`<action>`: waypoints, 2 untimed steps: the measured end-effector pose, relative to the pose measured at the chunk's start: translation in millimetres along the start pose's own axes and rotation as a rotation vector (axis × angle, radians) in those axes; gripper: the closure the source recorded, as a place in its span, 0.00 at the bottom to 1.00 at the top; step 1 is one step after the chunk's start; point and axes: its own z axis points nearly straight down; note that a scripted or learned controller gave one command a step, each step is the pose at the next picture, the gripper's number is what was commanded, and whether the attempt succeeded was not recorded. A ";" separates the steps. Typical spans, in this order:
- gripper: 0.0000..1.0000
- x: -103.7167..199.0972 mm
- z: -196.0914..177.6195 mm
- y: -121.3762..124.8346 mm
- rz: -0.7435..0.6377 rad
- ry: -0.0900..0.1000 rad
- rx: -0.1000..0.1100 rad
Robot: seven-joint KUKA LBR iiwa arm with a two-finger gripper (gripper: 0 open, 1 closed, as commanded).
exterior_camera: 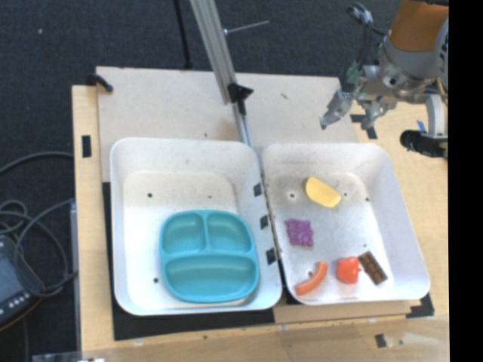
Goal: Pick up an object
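Task's basically at zero imo. Gripper [349,115] hangs in the upper right of the frame, above the right bin's [392,173] back edge, nothing between the fingers, which look spread apart. All candidates sit in that bin: yellow piece [323,193] nearest the gripper, purple blob [299,232] mid-bin, then orange strip [312,278], red ball [347,270] and brown block [372,268] along the lower edge. Left bin [128,202] holds a teal tray [207,257]. Left to do: pick a target, drop down, close, lift. Yellow piece prob easiest, it's got room around it.
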 end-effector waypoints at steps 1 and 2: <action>0.00 -0.6 -0.1 -0.1 -0.001 -0.001 0.000; 0.00 -6.3 56.4 -9.2 0.004 0.000 0.006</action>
